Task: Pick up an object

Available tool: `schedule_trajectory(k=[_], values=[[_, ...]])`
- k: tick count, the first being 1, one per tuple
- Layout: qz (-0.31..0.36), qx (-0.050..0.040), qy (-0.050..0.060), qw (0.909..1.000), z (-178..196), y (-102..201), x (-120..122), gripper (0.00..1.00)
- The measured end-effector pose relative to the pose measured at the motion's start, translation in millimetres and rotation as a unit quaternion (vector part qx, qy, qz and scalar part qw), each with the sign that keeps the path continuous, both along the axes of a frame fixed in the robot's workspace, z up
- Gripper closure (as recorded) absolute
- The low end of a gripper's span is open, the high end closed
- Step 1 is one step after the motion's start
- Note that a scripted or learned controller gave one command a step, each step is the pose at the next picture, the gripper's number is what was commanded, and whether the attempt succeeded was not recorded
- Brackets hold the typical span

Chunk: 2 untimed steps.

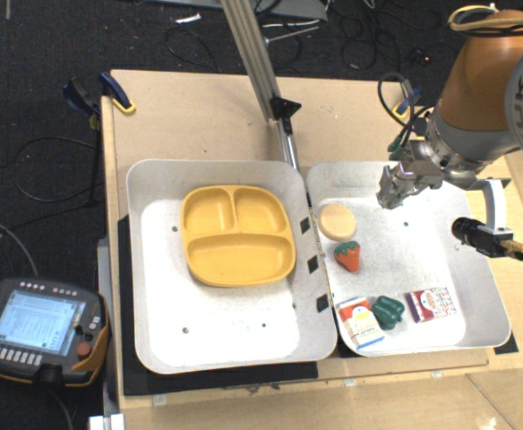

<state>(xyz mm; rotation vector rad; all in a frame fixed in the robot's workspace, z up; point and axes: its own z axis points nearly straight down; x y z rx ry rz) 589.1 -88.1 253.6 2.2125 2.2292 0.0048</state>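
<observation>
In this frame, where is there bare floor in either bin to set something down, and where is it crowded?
Left bin: bare floor left of and below the yellow divided plate. Right bin: bare middle and right side, between the gripper and the small cartons. Crowded along its left and bottom: round biscuit-like piece, strawberry, red-and-white carton, green piece, second carton.

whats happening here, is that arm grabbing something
Not yet. The grey and orange arm reaches in from the right, and its gripper hangs over the upper part of the right bin with nothing visibly between its fingers. Below it in that bin lie a round tan piece, a toy strawberry, a small carton, a green piece and a small packet. The left bin holds a yellow divided plate.
</observation>
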Motion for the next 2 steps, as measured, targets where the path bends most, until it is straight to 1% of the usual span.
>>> schedule_trajectory(k=[2], values=[[0.000,-0.0002,0.000,1.0000,1,116,25,1.00]])
